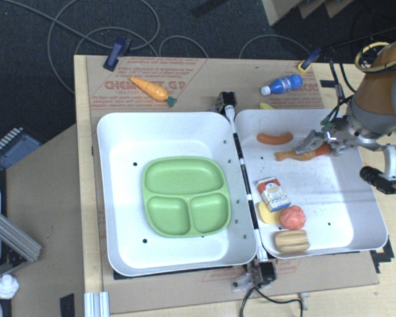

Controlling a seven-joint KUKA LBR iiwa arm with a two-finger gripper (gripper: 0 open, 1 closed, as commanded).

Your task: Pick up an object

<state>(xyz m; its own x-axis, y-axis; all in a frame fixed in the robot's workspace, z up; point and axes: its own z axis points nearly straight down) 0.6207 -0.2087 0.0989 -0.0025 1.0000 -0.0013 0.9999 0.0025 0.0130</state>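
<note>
- Landmark: the shallow white right-hand bin (356,230), beside a matching left-hand bin (119,177) that holds a green three-compartment plastic tray (185,195)
- The grey arm's two-finger gripper (315,142) sits low over the right bin's far half, its metal fingers lying close along an orange-brown elongated toy (297,154); whether it grips the toy, and how far the fingers are parted, cannot be told
- An orange-red toy sausage (274,137) lies just left of the gripper, near the bin's far wall
- At the bin's near left corner: a small red-and-white carton (274,194), a yellow flat piece (266,212), a pink-red round toy (292,217), and a tan bun-shaped toy (291,241), clustered together
- Beyond the bin's far wall, on the bench: a blue-and-white plastic bottle (282,85) and, further left, an orange toy carrot (151,89)
</note>
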